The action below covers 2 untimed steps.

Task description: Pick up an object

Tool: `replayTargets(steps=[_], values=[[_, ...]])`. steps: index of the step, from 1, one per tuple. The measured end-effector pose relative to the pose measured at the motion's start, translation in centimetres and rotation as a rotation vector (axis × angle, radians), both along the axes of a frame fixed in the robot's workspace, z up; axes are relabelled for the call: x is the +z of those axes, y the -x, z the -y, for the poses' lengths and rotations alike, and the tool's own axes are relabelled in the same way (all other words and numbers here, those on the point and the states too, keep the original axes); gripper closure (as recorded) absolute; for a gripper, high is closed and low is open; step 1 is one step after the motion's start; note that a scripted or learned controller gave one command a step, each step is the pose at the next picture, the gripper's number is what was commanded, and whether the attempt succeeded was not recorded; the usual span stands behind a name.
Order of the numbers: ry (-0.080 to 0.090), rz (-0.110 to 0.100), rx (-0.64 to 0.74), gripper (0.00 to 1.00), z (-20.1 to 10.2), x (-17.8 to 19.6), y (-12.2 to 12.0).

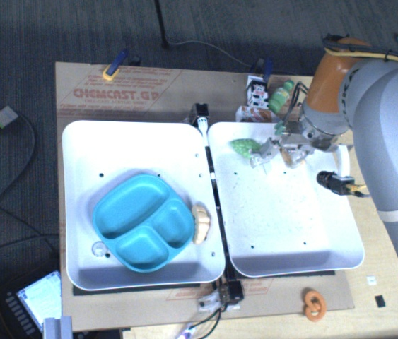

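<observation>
While the end effector (275, 154) hovers beside a green object (243, 146), its opening is unclear.

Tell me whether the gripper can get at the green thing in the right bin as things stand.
Probably yes. The gripper sits low over the right bin, just beside the green thing near the bin's far left corner. Nothing lies between them, though the bin wall is close.

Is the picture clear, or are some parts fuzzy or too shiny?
Camera view: bright, even light; the blue plate looks sharp; the right bin is nearly washed out white; the gripper and green object beside it look a bit blurry, with soft shadows underneath.
</observation>
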<state>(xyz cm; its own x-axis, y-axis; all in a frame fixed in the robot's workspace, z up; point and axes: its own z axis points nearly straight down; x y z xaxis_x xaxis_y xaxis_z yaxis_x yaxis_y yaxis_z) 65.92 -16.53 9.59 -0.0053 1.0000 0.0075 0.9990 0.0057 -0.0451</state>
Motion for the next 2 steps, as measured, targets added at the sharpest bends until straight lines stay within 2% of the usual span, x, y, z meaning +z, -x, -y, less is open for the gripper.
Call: replayTargets(steps=[1, 2], values=[[0.006, 0.004, 0.0, 1.0, 0.1, 1.0, 0.0], [0.008, 0.048, -0.003, 1.0, -6.2, 9.1, -1.0]])
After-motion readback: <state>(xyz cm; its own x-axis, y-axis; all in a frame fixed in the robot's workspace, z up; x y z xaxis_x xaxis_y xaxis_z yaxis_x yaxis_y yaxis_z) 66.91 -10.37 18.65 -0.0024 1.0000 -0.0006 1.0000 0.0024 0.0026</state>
